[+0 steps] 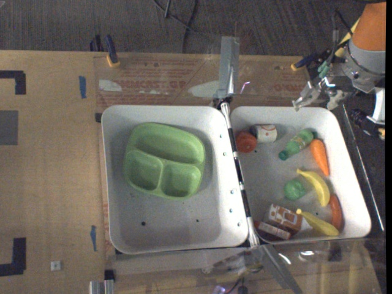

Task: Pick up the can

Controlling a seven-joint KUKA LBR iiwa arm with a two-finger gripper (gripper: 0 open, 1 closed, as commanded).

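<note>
The small white can (266, 133) lay on its side near the right bin's (352, 222) back-left corner, long axis running left-right, just beside a round red fruit (246, 142), well left of and below the spread, empty metal gripper (315, 97) above the bin's back rim.

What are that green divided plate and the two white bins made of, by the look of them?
Green plate: probably moulded plastic, with one even colour, rounded compartments and a soft matte sheen. White bins: likely plastic too, smooth with rounded corners and faint glare, though painted metal can't be ruled out.
</note>
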